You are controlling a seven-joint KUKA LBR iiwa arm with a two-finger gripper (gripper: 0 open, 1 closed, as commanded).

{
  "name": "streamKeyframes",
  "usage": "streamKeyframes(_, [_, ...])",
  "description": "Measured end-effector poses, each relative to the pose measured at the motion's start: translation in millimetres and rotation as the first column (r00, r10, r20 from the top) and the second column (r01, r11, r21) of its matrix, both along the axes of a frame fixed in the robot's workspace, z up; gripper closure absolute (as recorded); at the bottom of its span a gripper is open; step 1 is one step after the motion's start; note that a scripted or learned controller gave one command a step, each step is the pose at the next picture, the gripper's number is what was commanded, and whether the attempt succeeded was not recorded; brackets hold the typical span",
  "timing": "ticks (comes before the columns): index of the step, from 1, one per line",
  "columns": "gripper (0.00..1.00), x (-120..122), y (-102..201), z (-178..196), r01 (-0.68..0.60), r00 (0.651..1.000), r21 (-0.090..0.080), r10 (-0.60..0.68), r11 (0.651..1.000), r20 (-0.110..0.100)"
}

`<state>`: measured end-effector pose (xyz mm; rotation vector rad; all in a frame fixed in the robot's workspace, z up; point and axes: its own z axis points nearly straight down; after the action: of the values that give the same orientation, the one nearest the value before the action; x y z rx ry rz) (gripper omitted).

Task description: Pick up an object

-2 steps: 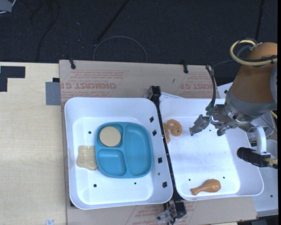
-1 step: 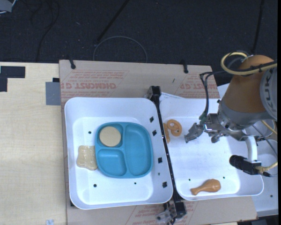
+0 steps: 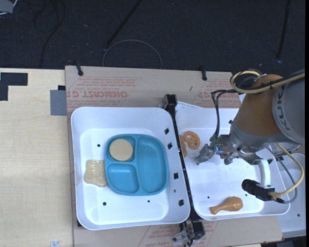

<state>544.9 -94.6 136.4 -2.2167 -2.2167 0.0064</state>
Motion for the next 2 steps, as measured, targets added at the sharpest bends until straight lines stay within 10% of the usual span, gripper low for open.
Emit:
streamKeyframes(1, [0.00, -0.6, 1.1, -51.4, 0.000, 1.000, -0.001, 0.000, 1.000, 0.003])
streamKeyframes(2, [1.00, -0.3, -0.6, -38.6, 0.007, 1.000, -0.001, -0.007, 1.000, 0.004])
